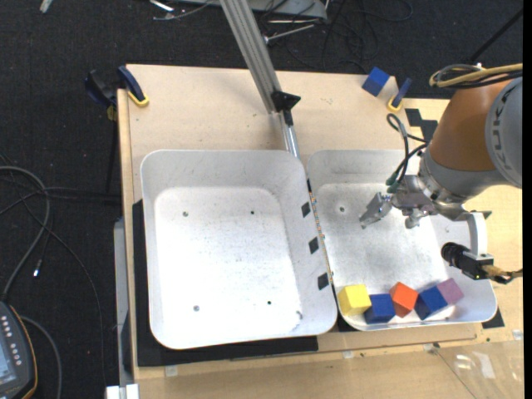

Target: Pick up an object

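Observation:
Several small blocks lie in a row along the near edge of the right bin [349,177]: a yellow block [355,298], a blue block [381,307], an orange block [405,297], a second blue block [431,302] and a purple block [450,290]. My gripper [391,216] hangs over the middle of the right bin, well behind the blocks and apart from them. Its two fingers stand spread, open, with nothing between them. The arm's orange band and wrist come in from the right.
The left bin [166,181] sits beside the right one, their rims meeting in the middle. A metal pole [253,44] slants down to the bins' far junction. Another blue block [376,81] and clamps rest on the bench behind.

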Controlling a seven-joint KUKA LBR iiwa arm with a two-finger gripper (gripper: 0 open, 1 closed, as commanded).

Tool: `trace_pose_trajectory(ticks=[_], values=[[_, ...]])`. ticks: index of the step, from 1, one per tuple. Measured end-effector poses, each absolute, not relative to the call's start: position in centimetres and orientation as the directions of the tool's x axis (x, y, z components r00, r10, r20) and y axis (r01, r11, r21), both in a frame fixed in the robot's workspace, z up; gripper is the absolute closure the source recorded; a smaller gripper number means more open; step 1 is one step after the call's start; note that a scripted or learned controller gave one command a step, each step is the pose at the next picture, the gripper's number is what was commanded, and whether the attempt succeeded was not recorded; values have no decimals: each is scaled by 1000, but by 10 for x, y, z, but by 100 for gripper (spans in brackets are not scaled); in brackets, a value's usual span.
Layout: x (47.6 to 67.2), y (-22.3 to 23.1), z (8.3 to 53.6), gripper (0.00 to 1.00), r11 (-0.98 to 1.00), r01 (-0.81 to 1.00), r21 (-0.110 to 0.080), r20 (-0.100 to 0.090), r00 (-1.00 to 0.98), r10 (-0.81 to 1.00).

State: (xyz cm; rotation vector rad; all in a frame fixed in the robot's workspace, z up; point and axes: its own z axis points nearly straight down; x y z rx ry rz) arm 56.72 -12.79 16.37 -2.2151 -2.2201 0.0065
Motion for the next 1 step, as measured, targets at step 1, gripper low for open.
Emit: trace_pose_trajectory(ticks=[1], values=[[500, -122, 187, 0, -3, 1000, -3, 0, 3, 1000]])
